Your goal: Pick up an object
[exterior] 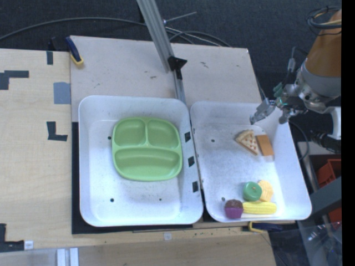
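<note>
Two shallow white plastic bins sit side by side on your bench, both speckled and scuffed. You see the left bin [89, 148] holding a smooth pale-green plastic plate [147, 149] with three compartments, lying flat near the bin's middle. The right bin [219, 165] carries the toy food you could pick. A tan wedge of pizza with red dots [247, 141] lies in its upper half, touching an orange rectangular block [265, 146] just to its right. Down at the near right corner you find a tight cluster: a green round disc-shaped piece [252, 190], a yellow-orange lumpy piece [267, 190] partly behind it, a yellow corn cob [259, 208] lying flat, and a dark purple-red rounded piece [233, 209] beside the cob.

Your two-finger metal gripper [272, 111] hangs over the upper right edge of the right bin, above and apart from the pizza wedge. Its fingers stand spread with nothing between them. The grey and orange arm [324, 60] is cut off at the right.
</note>
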Action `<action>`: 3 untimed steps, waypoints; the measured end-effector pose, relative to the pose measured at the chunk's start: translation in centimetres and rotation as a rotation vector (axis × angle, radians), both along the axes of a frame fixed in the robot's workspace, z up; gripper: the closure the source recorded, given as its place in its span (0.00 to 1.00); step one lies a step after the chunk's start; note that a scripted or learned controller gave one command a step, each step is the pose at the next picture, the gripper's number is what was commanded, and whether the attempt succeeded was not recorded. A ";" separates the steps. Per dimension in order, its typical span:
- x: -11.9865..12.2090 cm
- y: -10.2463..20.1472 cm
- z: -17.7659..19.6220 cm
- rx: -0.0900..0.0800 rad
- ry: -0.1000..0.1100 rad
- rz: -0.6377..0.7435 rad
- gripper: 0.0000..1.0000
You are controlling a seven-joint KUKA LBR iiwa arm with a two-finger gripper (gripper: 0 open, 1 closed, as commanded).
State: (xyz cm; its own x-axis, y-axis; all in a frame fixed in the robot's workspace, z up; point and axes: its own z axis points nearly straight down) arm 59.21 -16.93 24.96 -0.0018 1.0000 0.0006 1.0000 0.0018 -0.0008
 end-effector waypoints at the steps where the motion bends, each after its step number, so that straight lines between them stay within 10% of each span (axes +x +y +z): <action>1: 0.0 0.0 0.0 0.000 0.000 0.001 0.00; 3: 1.1 0.7 -10.3 0.000 0.006 0.001 0.00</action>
